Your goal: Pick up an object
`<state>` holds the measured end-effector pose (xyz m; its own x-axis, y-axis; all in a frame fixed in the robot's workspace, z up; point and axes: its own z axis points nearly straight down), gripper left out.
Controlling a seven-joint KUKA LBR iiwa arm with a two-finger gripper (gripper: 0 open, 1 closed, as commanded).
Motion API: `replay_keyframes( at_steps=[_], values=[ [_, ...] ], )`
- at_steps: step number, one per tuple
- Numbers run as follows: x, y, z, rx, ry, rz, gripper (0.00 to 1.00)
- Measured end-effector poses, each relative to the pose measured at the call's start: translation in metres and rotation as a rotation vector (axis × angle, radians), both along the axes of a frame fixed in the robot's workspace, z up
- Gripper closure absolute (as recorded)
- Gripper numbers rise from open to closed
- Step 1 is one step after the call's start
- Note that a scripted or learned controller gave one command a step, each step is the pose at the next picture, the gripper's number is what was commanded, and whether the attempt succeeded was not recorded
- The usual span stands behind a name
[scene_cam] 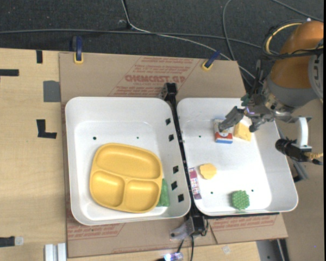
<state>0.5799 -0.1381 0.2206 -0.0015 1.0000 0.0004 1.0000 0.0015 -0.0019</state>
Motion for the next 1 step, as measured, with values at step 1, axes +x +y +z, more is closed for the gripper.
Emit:
replay_keyframes(
  at_steps=[1],
  values=[
    [0.0010,-0.0020,-0.0640,-0.001,0.004,-0.001,0.00]
  ],
)
